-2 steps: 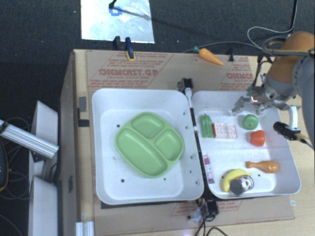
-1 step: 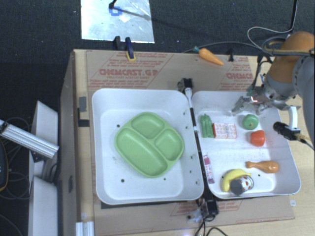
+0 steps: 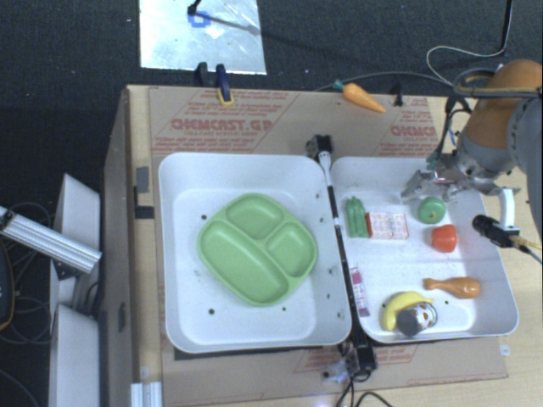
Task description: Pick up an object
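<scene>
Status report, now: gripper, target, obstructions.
Gripper low over right bin, just above green ball. Nothing visibly held. Red tomato crowds the ball.

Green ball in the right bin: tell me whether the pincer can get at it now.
Probably yes. The pincer hangs just above the green ball, nothing lies over it, and the red ball sits slightly apart.

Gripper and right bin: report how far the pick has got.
Done: the gripper has reached the right bin and sits low at its far edge, just above the green ball. In hand: nothing visibly held; finger state can't be made out. Left: close on an object and lift it. The red item, banana and drumstick lie untouched.
</scene>
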